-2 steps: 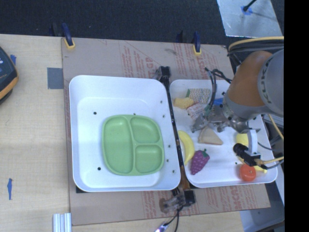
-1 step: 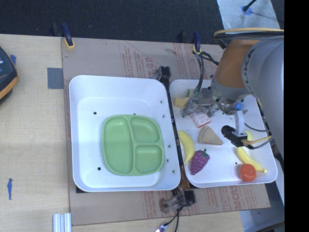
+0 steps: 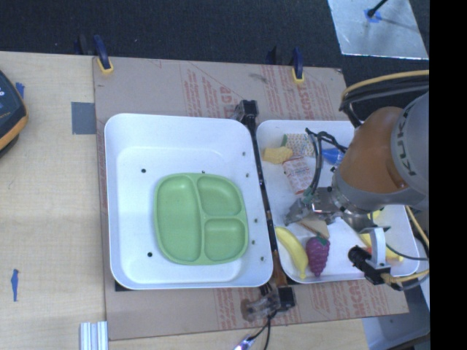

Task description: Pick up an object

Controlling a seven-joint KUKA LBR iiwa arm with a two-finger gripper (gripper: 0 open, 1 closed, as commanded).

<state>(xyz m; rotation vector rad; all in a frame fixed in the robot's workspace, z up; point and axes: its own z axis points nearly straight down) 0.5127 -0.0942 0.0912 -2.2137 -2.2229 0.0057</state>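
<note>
Claw (image 3: 310, 208) low in the right bin (image 3: 270, 133), metal tip near the bin's middle, just above the toy food; fingers too small and dark to read as spread or pressed together, nothing plainly pinched. Grey arm (image 3: 379, 162) with its orange band entering from the right, covering much of that bin. Directly below the claw: a pale wedge-shaped piece (image 3: 318, 228), then a purple grape cluster (image 3: 317, 256), long axis running near to far, narrow end toward the near rim. Touching its left side: a yellow banana (image 3: 291, 250), long axis slanting from upper left to lower right, lying close to the bin's left wall. Farther up: a crumpled white-and-red packet (image 3: 298, 173), printing too blurred to read, and a small yellow item (image 3: 277, 154) near the far left corner. Something blue (image 3: 332, 155) beside the arm, mostly hidden. More yellow (image 3: 387, 248) at the right, under black cabling. In the left bin (image 3: 120, 195): 1 green divided plate (image 3: 201, 218) with 3 compartments, flat, right of centre. Under both bins: brown cardboard (image 3: 182, 79) with faint red lettering, not legible, clamped at the far edge by 2 blue-and-yellow clips (image 3: 102, 55). Wooden counter (image 3: 44, 217) beyond, with a dark orange-edged device (image 3: 9, 115) at the left edge.
</note>
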